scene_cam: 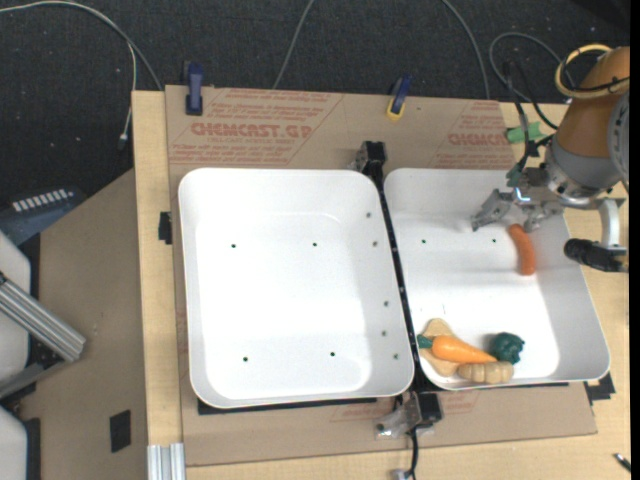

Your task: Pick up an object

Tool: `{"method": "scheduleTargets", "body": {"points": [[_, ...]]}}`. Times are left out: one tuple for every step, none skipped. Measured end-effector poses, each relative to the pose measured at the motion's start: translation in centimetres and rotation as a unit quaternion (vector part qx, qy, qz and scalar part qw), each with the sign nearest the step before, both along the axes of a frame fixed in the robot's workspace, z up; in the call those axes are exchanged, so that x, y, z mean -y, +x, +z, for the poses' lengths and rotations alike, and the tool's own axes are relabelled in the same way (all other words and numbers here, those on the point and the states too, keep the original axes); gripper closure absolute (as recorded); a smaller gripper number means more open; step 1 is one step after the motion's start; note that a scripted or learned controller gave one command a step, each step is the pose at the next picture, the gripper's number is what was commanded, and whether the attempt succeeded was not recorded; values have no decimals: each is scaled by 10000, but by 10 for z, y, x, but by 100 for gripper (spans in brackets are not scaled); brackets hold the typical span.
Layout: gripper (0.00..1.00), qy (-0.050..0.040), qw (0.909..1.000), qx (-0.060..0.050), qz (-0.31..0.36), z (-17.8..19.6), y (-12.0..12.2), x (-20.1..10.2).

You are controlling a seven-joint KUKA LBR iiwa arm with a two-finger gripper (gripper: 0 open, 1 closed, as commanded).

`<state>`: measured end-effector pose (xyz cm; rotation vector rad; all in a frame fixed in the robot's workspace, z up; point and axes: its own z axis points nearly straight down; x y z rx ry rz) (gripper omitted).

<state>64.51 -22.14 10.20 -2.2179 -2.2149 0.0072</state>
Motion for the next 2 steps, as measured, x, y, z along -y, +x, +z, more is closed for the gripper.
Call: {"method": "scheduleTargets", "body": {"points": [[0, -9, 10000, 38, 8, -18, -11, 2], [0, -10, 10000, 45, 8, -10, -14, 2]]}}
